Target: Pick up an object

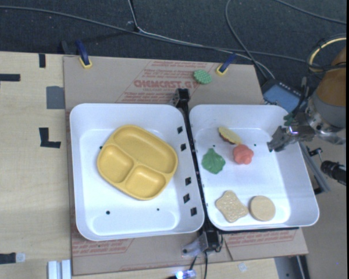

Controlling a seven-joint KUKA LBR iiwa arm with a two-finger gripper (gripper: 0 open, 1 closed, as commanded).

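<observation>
The gripper (279,139) hangs over the right rim of the right bin (296,173); whether it is spread or pressed together cannot be told, and nothing shows in its grasp. In that bin, a red tomato-like piece (242,154) lies nearest, just beside a yellow-and-red slice (228,135) toward the far edge. A green leafy piece (213,161) sits near the bin's left wall. At the near edge lie a bread slice (231,206) and a round cracker (262,208), almost touching. The left bin (87,214) carries a yellow divided plate (137,161), tilted askew. Beyond both bins, a small green object (202,77) rests on the cardboard sheet (134,80), between two blue-and-yellow clamps (83,55).
</observation>
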